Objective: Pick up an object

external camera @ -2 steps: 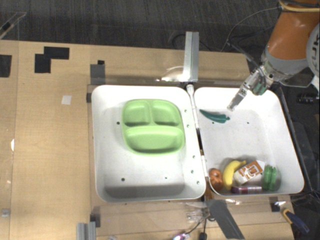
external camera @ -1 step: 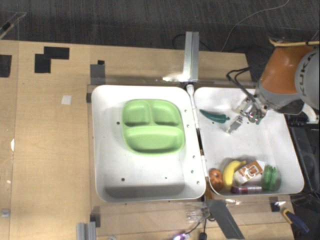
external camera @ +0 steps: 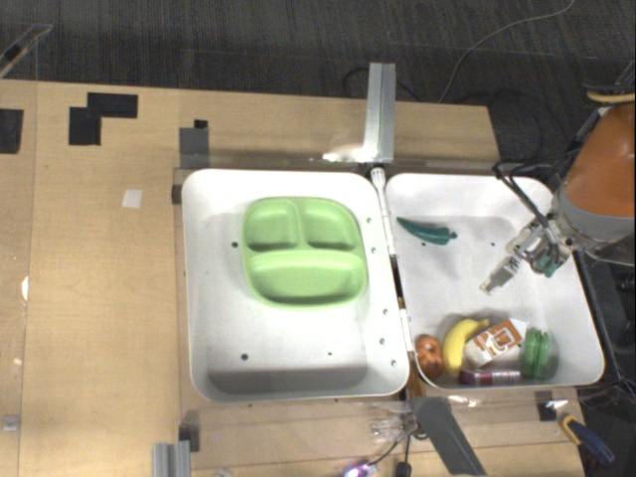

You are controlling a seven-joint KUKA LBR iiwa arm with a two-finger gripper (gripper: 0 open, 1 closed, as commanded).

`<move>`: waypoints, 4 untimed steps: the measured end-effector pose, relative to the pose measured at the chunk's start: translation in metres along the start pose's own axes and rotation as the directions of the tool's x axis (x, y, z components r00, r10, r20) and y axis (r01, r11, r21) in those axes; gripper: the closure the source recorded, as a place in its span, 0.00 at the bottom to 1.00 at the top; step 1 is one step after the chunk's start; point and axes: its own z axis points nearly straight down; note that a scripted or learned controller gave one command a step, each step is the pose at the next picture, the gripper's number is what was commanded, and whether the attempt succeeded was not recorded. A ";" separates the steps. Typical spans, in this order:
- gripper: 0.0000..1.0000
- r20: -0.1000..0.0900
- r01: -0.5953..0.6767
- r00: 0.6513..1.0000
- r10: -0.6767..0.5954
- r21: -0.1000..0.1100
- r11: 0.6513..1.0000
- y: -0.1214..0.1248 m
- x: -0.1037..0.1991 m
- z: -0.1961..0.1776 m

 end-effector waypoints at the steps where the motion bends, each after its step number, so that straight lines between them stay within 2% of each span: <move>1: 0.00 0.006 -0.226 0.974 0.226 -0.006 0.974 0.025 0.073 0.051; 2: 0.00 -0.002 -0.325 0.946 0.325 0.002 0.946 0.058 0.055 0.018; 3: 0.00 -0.002 -0.511 0.860 0.511 0.001 0.860 0.093 0.107 -0.043; 4: 0.00 0.000 -0.222 0.975 0.222 0.000 0.975 0.038 0.040 -0.046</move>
